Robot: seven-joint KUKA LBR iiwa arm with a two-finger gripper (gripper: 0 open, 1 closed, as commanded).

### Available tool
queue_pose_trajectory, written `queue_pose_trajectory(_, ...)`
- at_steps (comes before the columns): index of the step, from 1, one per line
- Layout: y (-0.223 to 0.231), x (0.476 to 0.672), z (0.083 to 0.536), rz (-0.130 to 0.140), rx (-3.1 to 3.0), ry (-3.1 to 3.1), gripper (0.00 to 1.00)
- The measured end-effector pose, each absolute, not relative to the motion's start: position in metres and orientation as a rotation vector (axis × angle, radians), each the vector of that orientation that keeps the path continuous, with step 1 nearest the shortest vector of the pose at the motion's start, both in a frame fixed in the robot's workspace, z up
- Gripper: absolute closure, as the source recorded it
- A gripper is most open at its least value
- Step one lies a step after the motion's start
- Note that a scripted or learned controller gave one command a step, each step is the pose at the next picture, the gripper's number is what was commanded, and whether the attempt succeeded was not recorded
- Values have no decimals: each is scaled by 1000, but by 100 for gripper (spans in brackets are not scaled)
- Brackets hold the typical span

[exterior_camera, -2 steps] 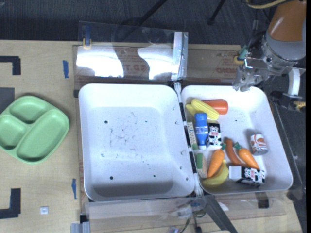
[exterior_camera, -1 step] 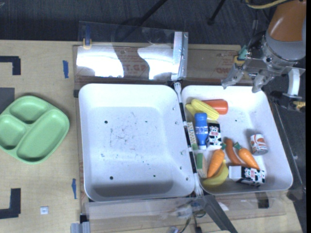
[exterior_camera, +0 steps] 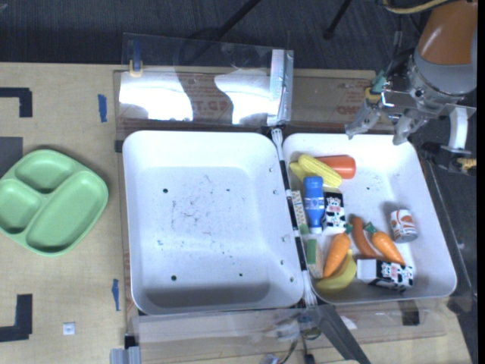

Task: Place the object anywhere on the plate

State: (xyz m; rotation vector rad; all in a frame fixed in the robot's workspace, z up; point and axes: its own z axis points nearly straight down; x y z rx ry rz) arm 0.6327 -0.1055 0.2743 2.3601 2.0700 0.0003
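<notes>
Gripper [exterior_camera: 377, 130] hangs over the far rim of the right bin [exterior_camera: 433, 196], its two fingers spread apart with nothing between them, the grey arm [exterior_camera: 447, 48] with its orange band rising toward the top right corner; down in that bin sits a crowd of toy food: an ear of corn [exterior_camera: 319, 171] lying against a sausage [exterior_camera: 338, 164] at the far side, a blue bottle [exterior_camera: 313, 201] just beside a small black-and-white carton [exterior_camera: 333, 210], three carrots [exterior_camera: 356, 246] fanned out near the middle, a banana [exterior_camera: 339, 276] at the near edge, a small can [exterior_camera: 403, 224] off to the right, another patterned box [exterior_camera: 387, 273] at the near right; left bin [exterior_camera: 151, 158] lies alongside; green plate [exterior_camera: 49, 202], split into compartments, rests on the wooden bench [exterior_camera: 53, 97] well apart to the left, far from the gripper and the toys.
</notes>
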Motion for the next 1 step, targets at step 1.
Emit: queue_pose_trajectory(1, -105, 633, 274, 0, 2360, 2070, 0)
